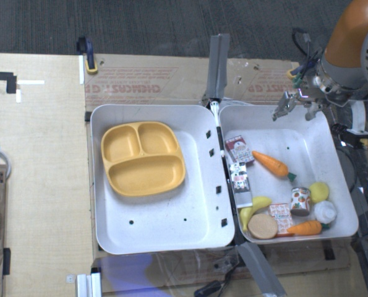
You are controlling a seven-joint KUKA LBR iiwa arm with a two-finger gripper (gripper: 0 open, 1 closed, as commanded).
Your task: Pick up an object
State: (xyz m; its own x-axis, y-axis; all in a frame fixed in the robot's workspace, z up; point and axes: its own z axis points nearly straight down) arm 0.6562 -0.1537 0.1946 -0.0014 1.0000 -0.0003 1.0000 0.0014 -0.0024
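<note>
My gripper (294, 110) hangs over the far rim of the right bin (307, 142), open, with nothing between its fingers. The items lie nearer the front of that bin: an orange carrot (271, 164), a small red box (238, 148), a printed packet (239, 179), a yellow banana piece (255, 205), a small can (300, 201), a lemon (320, 192), a white ball (325, 212), a round bun (263, 226), a red-and-white box (281, 218) and a second carrot (305, 229). The first carrot is the closest to the gripper, well below it.
The left bin (171, 224) holds a yellow divided plate (144, 157). A grey divider post (218, 67) rises between the bins at the back. Cardboard (146, 79) lies behind the bins. Cables (357, 166) run along the right bin's outer side.
</note>
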